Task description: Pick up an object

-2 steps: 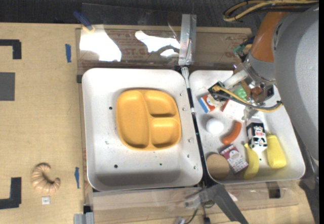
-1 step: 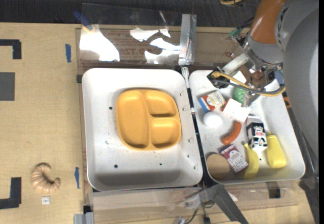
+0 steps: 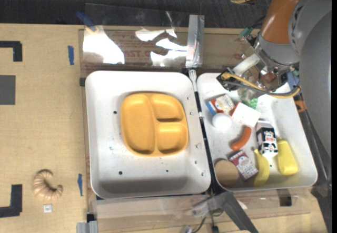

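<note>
Overhead, arm (image 3: 287, 21) above right bin (image 3: 305, 137)

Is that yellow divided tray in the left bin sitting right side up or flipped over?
Right side up. The yellow divided tray shows its three recessed compartments facing the camera, lying flat on the floor of the left bin. Nothing visible in the compartments.

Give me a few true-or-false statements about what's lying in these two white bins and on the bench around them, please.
1. The left bin holds a yellow divided tray. True.
2. The divided tray has three compartments. True.
3. The croissant lies in the right bin. False: it sits on the bench, left of both bins.
4. The sausage is in the left bin. False: it lies in the right bin among the other items.
5. A white ball lies in the right bin. True.
</note>
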`<state>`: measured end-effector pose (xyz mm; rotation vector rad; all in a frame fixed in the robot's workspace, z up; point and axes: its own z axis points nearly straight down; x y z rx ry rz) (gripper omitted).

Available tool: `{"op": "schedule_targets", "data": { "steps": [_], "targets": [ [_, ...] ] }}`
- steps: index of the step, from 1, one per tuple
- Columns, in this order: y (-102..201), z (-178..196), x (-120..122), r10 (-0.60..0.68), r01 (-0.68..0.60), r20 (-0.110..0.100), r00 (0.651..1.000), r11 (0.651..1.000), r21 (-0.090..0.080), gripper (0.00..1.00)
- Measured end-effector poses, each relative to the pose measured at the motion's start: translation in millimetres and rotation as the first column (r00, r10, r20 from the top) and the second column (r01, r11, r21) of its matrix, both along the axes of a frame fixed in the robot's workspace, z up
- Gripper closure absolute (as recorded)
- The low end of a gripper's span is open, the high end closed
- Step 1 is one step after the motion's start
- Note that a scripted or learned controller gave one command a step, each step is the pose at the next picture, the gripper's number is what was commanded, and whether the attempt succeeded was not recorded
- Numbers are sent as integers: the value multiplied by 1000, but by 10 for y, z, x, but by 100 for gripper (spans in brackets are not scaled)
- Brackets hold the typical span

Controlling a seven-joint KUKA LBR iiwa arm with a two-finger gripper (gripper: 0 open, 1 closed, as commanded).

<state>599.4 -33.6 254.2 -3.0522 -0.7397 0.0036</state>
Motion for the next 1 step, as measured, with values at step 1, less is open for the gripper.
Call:
{"op": "schedule_targets", "data": {
  "steps": [1],
  "targets": [
    [5,-7,-2,1,-1,-2,1000,1000,0,0]
  ]
}}
